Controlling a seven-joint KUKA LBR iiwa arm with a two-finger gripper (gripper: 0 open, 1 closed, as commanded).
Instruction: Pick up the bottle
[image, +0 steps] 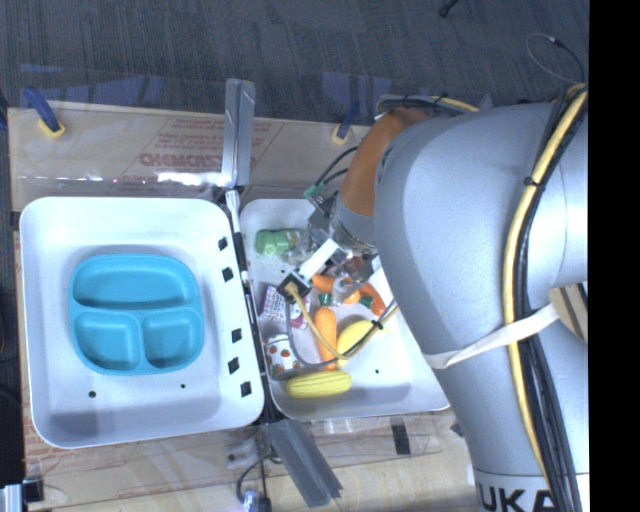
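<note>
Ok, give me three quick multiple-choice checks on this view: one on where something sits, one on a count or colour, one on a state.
1. Where does the blue plastic compartment tray lie?
A. in the left white bin
B. in the right white bin
C. on the bench outside both bins

2. How many compartments does that tray have?
A. two
B. three
C. five

3. How does the yellow corn cob lie?
A. standing upright
B. flat in the right bin
C. hanging over the rim

Key: 1 A, the tray rests on the left white bin's floor. 2 B, one long section above two smaller ones. 3 B, it lies on its side near the front wall of the right white bin, below the tool.
</note>
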